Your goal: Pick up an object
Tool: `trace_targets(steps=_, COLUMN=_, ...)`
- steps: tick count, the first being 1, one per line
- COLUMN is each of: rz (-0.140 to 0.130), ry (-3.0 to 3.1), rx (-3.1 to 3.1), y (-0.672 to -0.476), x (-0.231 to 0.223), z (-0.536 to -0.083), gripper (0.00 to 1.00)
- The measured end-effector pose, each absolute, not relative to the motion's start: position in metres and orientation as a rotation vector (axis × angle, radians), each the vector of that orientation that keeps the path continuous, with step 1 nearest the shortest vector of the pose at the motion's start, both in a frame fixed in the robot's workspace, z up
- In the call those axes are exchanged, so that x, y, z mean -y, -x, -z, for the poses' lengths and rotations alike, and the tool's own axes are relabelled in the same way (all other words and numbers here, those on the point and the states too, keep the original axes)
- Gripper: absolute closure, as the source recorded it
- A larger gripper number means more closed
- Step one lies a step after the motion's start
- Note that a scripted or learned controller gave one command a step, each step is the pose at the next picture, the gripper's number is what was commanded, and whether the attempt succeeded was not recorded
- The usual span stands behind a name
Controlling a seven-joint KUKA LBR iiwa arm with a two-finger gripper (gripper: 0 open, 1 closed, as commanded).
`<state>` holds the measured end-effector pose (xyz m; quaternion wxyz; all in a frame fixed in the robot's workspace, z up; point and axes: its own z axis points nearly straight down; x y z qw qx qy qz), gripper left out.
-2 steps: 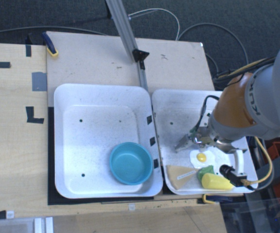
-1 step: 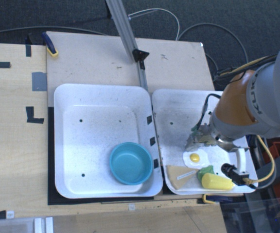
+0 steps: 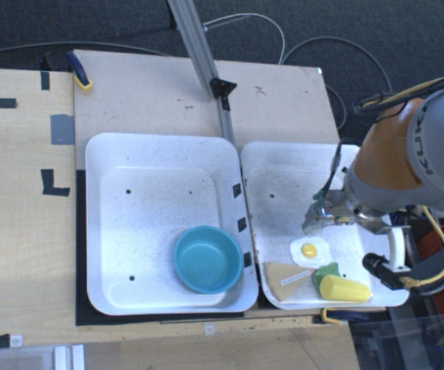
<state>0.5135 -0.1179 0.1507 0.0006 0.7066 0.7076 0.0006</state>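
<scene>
We read the letters "KU" on the arm point(image 3: 407, 156). Its gripper point(image 3: 314, 218) hangs above the right bin point(image 3: 284, 168), just beside the fried egg point(image 3: 310, 250); whether it is open we cannot tell.

Very little lettering can be read. On the orange band point(image 3: 388, 154) of the arm, at the right edge of the view, part of a dark brand mark is seen, cut off so that only what looks like a "K" and the start of a second letter can be made out; the whole word cannot be read. No legible text, number or label is found on the left bin point(image 3: 99, 206), the right bin point(image 3: 276, 176), the blue bowl point(image 3: 206, 259) or the toy foods. The dark tape pieces point(image 3: 52, 182) on the wooden bench are plain shapes and carry no writing.
</scene>
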Motion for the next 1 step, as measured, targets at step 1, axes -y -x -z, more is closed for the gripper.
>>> trace_targets(steps=1, rz=-0.003, ry=-2.218, rx=-2.219, y=-0.5162, x=0.1275, z=-0.2076, gripper=1.00)
